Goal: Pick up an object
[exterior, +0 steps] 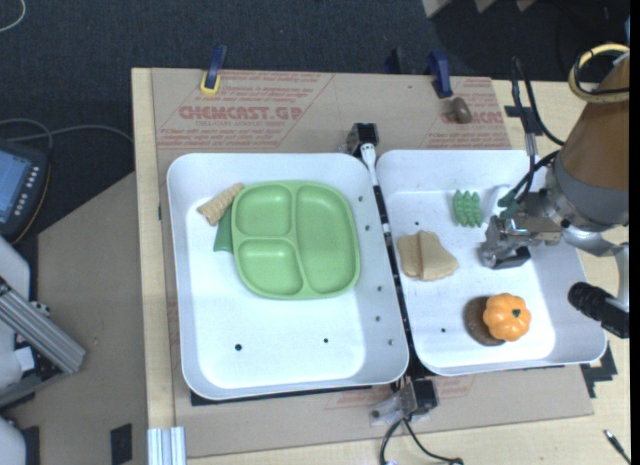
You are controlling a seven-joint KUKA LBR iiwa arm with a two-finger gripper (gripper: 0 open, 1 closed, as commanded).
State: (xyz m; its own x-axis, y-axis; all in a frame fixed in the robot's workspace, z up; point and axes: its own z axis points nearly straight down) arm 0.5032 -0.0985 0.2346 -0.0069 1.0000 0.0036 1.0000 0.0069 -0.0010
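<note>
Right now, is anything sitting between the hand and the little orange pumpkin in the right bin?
Nothing visible. The hand hangs over the right bin's bare floor, with the pumpkin just below it in the view. The tan bread piece and green toy lie off to the left, clear of that path.

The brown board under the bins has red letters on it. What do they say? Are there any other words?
"CHEMCAST G P" in red on the board, left of the top edge.
More red print on the board's right part: too faint to read.
No other words can be read.
</note>
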